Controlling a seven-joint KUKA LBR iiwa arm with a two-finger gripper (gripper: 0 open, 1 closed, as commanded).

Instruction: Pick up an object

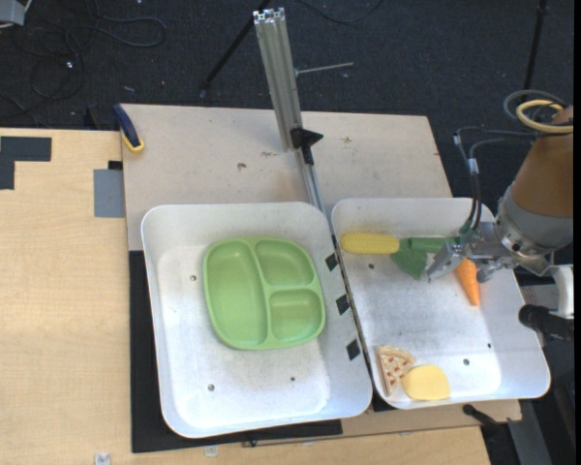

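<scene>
Gripper point(452, 260) low over green toy point(418, 257), grip unclear; carrot point(468, 282) just beside could get knocked or grabbed instead.

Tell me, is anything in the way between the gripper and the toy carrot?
Nothing visible blocks it. The gripper sits in the right bin, just beside the top of the orange carrot. The green toy and yellow corn lie on the gripper's other side, away from the carrot.

Two white bins point(174, 395), one green divided plate point(264, 292), and perhaps five small food toys point(370, 244).
</scene>
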